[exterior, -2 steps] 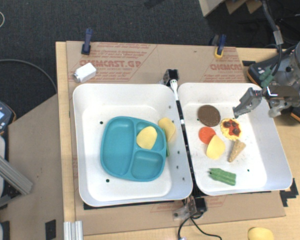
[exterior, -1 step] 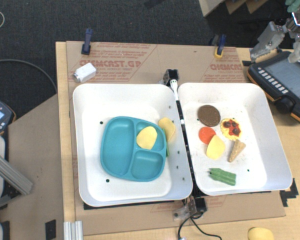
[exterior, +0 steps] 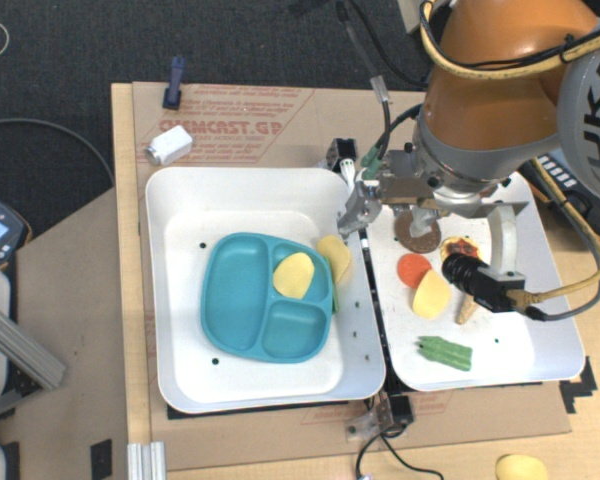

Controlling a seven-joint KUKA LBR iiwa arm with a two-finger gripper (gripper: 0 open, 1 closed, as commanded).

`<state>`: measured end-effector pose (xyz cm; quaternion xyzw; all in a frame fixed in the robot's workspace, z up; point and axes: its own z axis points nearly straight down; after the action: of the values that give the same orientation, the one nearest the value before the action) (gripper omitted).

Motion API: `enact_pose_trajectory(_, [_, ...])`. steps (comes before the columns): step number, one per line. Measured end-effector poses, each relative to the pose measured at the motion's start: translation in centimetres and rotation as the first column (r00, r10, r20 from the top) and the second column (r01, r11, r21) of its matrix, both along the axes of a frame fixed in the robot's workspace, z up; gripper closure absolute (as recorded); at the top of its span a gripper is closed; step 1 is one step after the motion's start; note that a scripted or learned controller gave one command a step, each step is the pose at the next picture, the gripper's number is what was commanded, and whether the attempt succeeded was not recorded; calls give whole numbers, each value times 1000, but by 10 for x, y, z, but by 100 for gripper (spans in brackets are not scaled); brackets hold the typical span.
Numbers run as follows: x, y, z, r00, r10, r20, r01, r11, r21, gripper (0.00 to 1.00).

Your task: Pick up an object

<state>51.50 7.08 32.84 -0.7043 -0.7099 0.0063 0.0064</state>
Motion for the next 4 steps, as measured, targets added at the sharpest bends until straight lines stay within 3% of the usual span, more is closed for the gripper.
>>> enact_pose_trajectory(1, [3, -5, 20, 1000, -9, 21, 9, 1000, 1, 100])
enact_pose_trajectory(2, [-28, 4, 48, 1000, -6, 22, 6, 1000, 1, 100])
enact_pose_trajectory(3, [-36, -66, 17, 1000, -15, 12, 15, 1000, -1, 100])
enact_pose_trajectory(4, [-35, -32, 56, 1000, -5, 23, 5, 1000, 1, 100])
